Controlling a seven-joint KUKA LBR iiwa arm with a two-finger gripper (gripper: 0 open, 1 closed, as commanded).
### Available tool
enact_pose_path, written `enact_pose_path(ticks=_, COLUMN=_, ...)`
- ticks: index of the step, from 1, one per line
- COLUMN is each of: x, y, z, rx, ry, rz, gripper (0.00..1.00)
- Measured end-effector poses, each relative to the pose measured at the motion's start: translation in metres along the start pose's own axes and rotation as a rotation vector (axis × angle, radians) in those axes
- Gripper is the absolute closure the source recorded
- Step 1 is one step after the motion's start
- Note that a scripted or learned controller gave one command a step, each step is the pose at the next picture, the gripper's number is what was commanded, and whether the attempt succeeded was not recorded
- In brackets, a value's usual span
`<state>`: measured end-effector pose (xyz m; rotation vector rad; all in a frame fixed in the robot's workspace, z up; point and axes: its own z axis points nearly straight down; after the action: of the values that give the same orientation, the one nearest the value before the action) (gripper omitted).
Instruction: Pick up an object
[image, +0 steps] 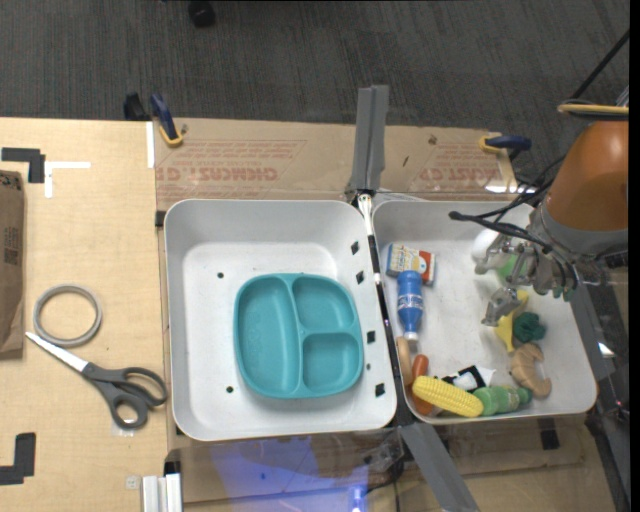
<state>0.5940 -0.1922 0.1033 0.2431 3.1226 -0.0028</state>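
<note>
Scissors (115, 385) are lying closest to the front, on the far left of the bench, and a ring of tape (67, 313) is sitting just behind them. They are staying outside the bins, so I think they are not for me. Next, the left bin (180, 300) is holding a blue-green plate (298, 335) with three parts. The plate is lying flat in the middle, well apart from my reach. The two bins are touching side by side, so things can go from one to the other. The right bin (575, 390) is holding all the small things I could pick. A little red and white box (412, 262) and a blue bottle (410, 300) are lying along its left wall. A toy corn (447, 397) is resting at the front, with a green thing (500, 400) touching its right end. My gripper (503, 300) is hanging over the right half of this bin, because my arm (595, 170) is reaching in from that side. I cannot tell if my gripper is open or closed, and I am not seeing anything in it. A yellow and green toy (520, 328) is lying just beside my gripper, toward the front. I am guessing this toy is the easiest one to take, since it is so near. A tan lump (530, 368) is sitting right by it, so I might bump that one going down.
</note>
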Motion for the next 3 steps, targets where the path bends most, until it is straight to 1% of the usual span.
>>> enact_pose_path(ticks=1, x=-0.002, y=0.0, z=-0.011, rx=0.001, ry=-0.006, rz=0.0, gripper=1.0)
enact_pose_path(ticks=2, x=-0.002, y=0.0, z=-0.01, rx=0.001, ry=-0.005, rz=0.0, gripper=0.0)
enact_pose_path(ticks=3, x=-0.011, y=-0.014, z=0.01, rx=0.0, ry=0.005, rz=-0.002, gripper=0.0)
